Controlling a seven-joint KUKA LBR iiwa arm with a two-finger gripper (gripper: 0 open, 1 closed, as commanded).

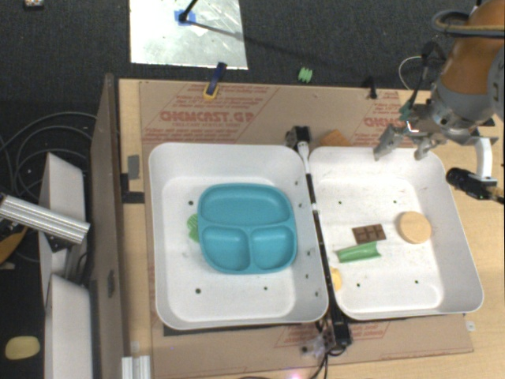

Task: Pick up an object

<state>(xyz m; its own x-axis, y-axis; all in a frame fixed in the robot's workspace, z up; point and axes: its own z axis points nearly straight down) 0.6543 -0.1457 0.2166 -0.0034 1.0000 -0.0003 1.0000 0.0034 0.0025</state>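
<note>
My gripper (405, 144) hangs over the far edge of the right bin (442, 290), its two fingers spread apart with nothing between them. Below it in that bin lie a tan round disc (413, 227), a brown chocolate-bar piece (368, 233) and a green pod-shaped item (357, 252). A small yellow piece (337, 279) sits at the bin's left wall. The gripper is well above and behind all of these objects, touching none.
The left bin (170, 290) holds a blue divided tray (247, 227) with a green item (192, 227) peeking from under its left side. A black divider (312, 204) runs between the bins. Cables and metal parts lie off the bench at left.
</note>
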